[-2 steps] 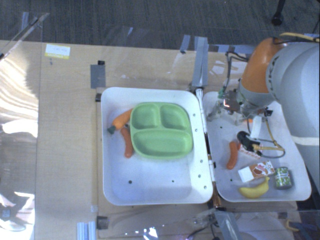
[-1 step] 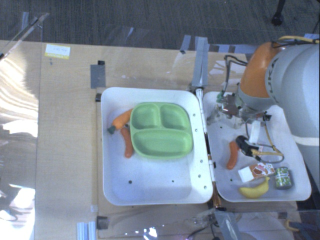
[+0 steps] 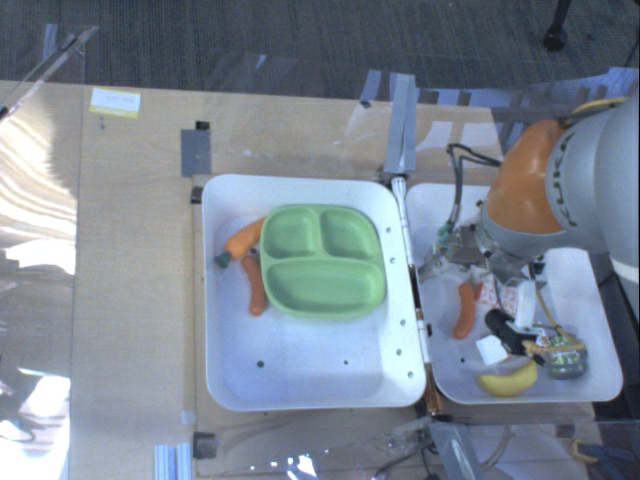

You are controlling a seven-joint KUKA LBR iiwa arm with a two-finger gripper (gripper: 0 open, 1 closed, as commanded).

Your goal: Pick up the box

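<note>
The end effector (image 3: 503, 280) sits low in the right bin (image 3: 590, 268); whether it is open or closed cannot be told. The box (image 3: 512, 298) lies crowded beside a sausage (image 3: 466, 310) and banana (image 3: 506, 379), so a neighbour may be nudged or caught instead.

**Bench and floor around your station**

You see a pale wooden bench (image 3: 130, 298) under dark grey carpet (image 3: 300, 18). Bright glare washes its far-left edge (image 3: 30, 228). A yellow label (image 3: 115, 101) sits top-left; a black stand foot (image 3: 556, 38) rests on the carpet.
</note>
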